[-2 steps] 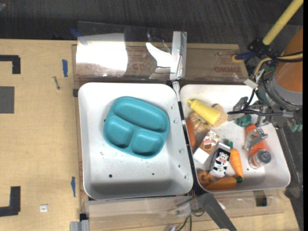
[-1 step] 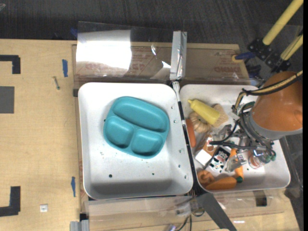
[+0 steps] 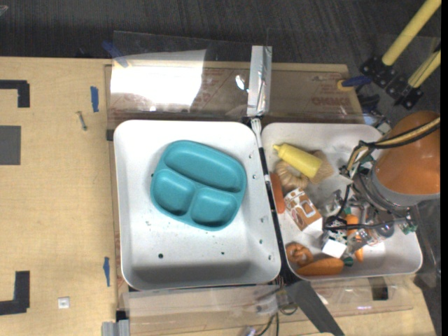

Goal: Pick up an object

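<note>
A teal divided plate (image 3: 198, 183) lies in the left bin (image 3: 133, 208). The right bin (image 3: 409, 257) holds several small items: a yellow bottle-shaped toy (image 3: 299, 159), a brown and white box (image 3: 302, 210), an orange carrot-like piece (image 3: 323, 265) and a brown piece (image 3: 297, 251) at the front. My gripper (image 3: 348, 235) reaches down into the right bin's front right part, among wires and small coloured bits. Its orange band (image 3: 413, 159) sits above it and hides the wrist.
A clear plastic sheet (image 3: 182, 82) stands behind the bins, with a metal strip (image 3: 259, 79) upright between them. Yellow poles with black clamps (image 3: 399, 40) are at the top right. The wooden bench (image 3: 49, 187) stretches left.
</note>
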You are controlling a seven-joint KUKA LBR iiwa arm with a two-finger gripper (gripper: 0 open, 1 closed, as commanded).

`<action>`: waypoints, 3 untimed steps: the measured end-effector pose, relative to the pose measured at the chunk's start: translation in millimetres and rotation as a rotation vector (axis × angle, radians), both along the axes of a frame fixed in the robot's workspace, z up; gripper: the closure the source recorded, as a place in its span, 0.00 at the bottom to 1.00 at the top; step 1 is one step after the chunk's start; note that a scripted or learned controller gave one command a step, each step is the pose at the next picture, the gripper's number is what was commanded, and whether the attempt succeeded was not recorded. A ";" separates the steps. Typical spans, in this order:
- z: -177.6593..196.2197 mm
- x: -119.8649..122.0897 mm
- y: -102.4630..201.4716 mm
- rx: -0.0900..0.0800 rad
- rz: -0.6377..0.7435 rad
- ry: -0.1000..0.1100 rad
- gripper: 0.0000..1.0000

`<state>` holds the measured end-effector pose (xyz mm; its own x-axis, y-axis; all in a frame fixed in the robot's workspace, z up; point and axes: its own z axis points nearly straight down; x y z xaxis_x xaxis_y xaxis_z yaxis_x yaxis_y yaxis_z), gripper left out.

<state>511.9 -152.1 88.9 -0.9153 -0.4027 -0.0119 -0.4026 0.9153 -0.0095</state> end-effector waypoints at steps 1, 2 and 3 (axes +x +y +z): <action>11.9 2.7 1.7 0.000 0.002 -0.009 1.00; 161.8 37.1 26.5 -0.001 0.220 -0.001 1.00; 173.9 36.7 66.1 0.004 0.101 0.004 1.00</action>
